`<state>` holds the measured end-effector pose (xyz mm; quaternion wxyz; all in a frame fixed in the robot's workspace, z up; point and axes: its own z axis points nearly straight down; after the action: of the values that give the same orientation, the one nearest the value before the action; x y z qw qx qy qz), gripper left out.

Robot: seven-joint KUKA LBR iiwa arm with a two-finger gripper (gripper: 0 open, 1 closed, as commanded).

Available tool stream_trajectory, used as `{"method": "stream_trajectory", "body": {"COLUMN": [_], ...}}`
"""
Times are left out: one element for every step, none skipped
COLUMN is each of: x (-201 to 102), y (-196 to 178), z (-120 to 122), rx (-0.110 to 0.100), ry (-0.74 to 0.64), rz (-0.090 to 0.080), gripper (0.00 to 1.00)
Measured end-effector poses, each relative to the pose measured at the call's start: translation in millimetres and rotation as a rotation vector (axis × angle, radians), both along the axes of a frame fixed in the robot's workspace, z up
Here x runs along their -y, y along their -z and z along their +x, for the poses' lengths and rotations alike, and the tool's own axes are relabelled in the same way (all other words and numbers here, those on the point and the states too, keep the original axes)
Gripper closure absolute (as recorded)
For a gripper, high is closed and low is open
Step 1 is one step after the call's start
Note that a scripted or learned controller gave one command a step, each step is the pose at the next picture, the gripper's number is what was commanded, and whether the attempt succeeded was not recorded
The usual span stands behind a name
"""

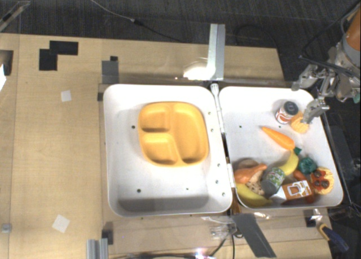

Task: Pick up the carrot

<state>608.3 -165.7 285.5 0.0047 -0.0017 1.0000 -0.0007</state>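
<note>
The carrot is orange and tapered. It lies flat in the middle of the right bin, its tip pointing up-left. My gripper hangs over the bin's far right corner, above and to the right of the carrot and apart from it. Its two fingers look spread open and there is nothing between them. One fingertip sits just over a small yellow-orange piece.
A small red-labelled can stands beside the gripper. Below the carrot lie a banana, a green toy, a dark bottle, an orange box and red fruit. A yellow divided plate sits in the left bin.
</note>
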Motion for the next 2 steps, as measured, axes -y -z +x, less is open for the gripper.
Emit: {"method": "stream_trajectory", "body": {"x": [-5, -7], "y": [196, 183], "z": [4, 7], "rx": [0.007, 0.014], "ry": [0.286, 0.280], "rz": [0.002, 0.002], "gripper": [0.00, 1.00]}}
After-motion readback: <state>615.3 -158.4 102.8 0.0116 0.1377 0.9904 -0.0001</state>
